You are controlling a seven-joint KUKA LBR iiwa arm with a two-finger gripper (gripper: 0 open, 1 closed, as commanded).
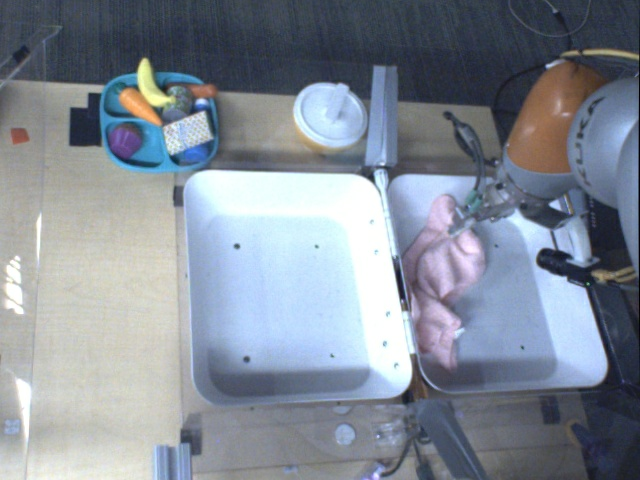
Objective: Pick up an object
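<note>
While the pink cloth (443, 273) lies in the right bin (560, 373), the fingers (470, 211) touch it — grip unclear.

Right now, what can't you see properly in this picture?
- Pincer: too small and blurry in the camera view to tell if it grips the pink cloth.
- Arm: cut off by the right edge.
- Blue tray: its toys are piled together and too small to name them all.
- Cup: its lid hides what's inside.
</note>
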